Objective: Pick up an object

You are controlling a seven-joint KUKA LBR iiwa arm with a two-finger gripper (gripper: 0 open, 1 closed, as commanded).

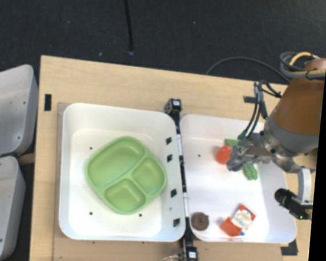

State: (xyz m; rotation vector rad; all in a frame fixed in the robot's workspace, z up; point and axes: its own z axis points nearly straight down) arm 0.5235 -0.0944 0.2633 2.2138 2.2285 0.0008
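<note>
L bin point(69, 147): green divided plate point(126, 175) lies in it, not the likely target.
R bin point(209, 131): brown round item point(200, 220) at near edge, red/white packet point(238, 220) just beside it to the right; red item point(224, 155) and green item point(251, 171) toward far-right part of worktop.
Hand point(241, 162): low over red/green pair, between them; can't tell if released or clenched.
Arm pose: comes in from right, wrist pointing down.
Do it well: centre on one item, descend straight, avoid nudging neighbour.
</note>
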